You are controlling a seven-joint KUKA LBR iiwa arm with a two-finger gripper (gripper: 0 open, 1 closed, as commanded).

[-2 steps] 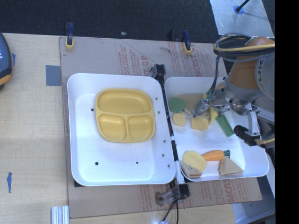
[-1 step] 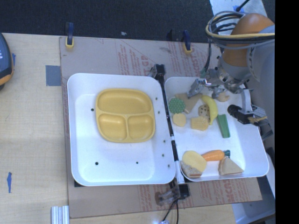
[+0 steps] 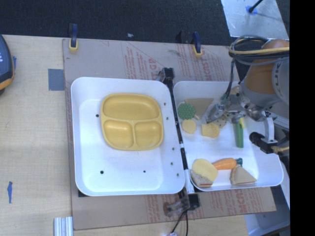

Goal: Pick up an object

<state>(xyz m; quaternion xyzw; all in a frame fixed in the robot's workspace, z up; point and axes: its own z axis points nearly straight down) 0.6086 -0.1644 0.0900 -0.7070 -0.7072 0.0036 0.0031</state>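
Here, camera view: the gripper point(image 3: 220, 113) sits low inside the right bin point(image 3: 266, 181), toward its far half, with the grey arm point(image 3: 266, 77) entering from 3 o'clock. Whether it is open or closed cannot be told; metal parts and glare blur together at its tip.

Nearest candidate object: a yellow cheese-like wedge point(image 3: 210, 130), just beside the gripper at its 7 o'clock; contact cannot be judged. A tan flat piece point(image 3: 199, 105) lies at the gripper's 10 o'clock, partly under it. A green ridged disc point(image 3: 186, 110) is at 9 o'clock, near the bin's left wall, with a small pale yellow round piece point(image 3: 189, 126) just below it. A green stick point(image 3: 239, 134) lies at 4 o'clock, close to the wrist hardware.

Near edge of the right bin: a sandwich-like item point(image 3: 203, 172), a carrot point(image 3: 226, 163) touching it, and a tan wedge point(image 3: 242, 175), all well apart from the gripper at 6 o'clock.

Left bin point(image 3: 88, 176): a yellow divided plate point(image 3: 132, 120), well apart at 9 o'clock.
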